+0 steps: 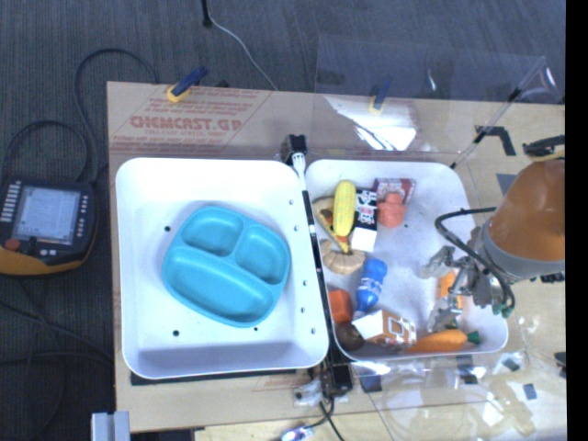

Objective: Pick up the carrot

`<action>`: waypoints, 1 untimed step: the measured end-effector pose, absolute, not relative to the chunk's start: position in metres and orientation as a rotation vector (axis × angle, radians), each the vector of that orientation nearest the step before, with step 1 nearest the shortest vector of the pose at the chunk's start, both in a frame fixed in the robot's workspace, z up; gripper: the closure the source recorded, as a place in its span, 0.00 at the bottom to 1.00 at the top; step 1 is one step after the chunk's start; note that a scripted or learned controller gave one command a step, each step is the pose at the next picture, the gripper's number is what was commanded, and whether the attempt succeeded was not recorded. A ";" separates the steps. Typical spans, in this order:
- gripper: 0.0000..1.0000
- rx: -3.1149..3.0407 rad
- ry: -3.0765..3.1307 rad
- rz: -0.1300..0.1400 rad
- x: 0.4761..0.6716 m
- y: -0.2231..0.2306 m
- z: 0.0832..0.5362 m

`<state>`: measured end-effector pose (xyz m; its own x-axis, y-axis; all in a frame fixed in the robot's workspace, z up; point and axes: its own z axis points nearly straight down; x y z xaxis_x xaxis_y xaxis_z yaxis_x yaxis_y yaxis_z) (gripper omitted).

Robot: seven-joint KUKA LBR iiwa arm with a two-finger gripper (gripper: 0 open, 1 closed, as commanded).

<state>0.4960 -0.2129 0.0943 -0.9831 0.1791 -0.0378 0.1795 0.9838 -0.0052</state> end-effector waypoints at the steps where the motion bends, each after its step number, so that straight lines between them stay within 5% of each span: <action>1: 1.00 0.277 3.099 -0.011 0.496 -0.212 0.104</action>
